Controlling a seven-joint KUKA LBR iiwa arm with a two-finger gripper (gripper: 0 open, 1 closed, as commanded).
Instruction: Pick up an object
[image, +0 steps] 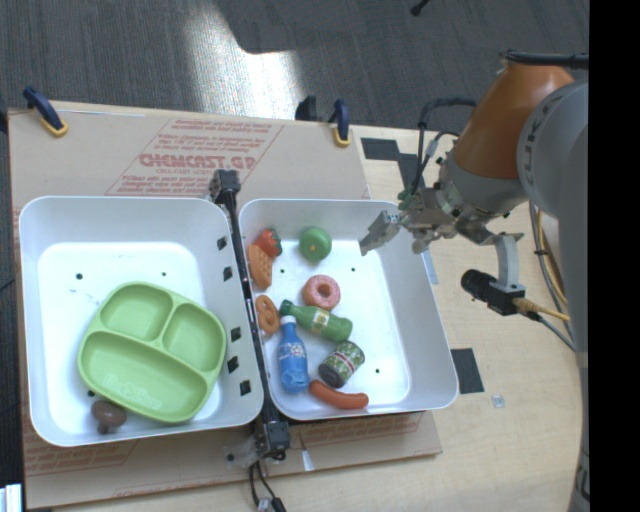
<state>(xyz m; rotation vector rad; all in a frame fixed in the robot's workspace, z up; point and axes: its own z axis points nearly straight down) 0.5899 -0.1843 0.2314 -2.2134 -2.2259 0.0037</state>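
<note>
Toy foods crowd the right white bin's (425, 330) left half, from the red sausage (338, 399) at its near rim up past the blue bottle (292, 354) and pink doughnut (322, 292) to the green apple (316, 241), leaving bare floor rightward, where the grey gripper (385, 228) hangs over the far right rim, grasping nothing, jaw spread indiscernible.

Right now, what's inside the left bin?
The left bin holds a green divided tray and a small brown object at its near corner. Whatever lies beneath the tray is covered.

Robotics lab: clamped bench (150, 150), twin bins (425, 330).
</note>
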